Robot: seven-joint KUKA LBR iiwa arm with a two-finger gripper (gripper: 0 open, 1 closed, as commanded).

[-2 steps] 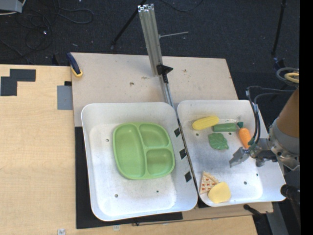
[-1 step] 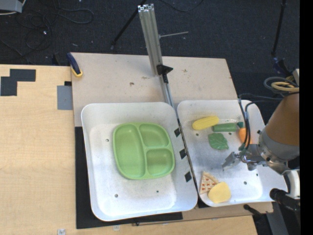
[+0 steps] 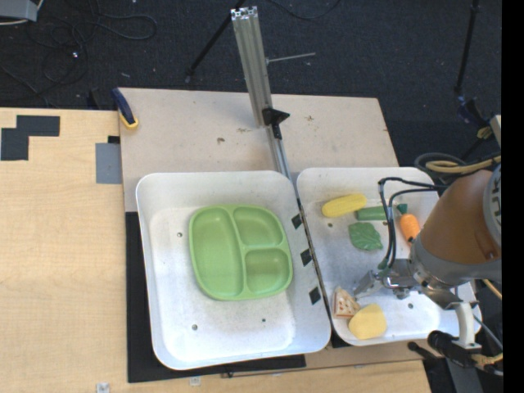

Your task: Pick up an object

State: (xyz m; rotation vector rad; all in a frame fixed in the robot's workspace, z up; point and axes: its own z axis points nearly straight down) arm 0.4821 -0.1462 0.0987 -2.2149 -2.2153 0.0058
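Note:
The right bin (image 3: 323,244) holds a yellow corn cob (image 3: 344,205) at its far side. A green leaf-shaped piece (image 3: 365,236) lies just below the cob, and an orange carrot (image 3: 408,226) with a green stem lies to the leaf's right. At the near edge sit a pizza-like wedge (image 3: 345,304) and a yellow lumpy object (image 3: 368,322). My gripper (image 3: 368,283) hangs low over the bin floor, right of the wedge and just above the yellow lump, touching neither that I can see. The arm's orange band (image 3: 458,219) covers the bin's right side.
A green divided plate (image 3: 241,250) lies in the left bin (image 3: 164,219). A metal post (image 3: 255,64) rises behind the bins, with a rod running down between them. Black cables (image 3: 401,188) loop over the right bin's far corner.

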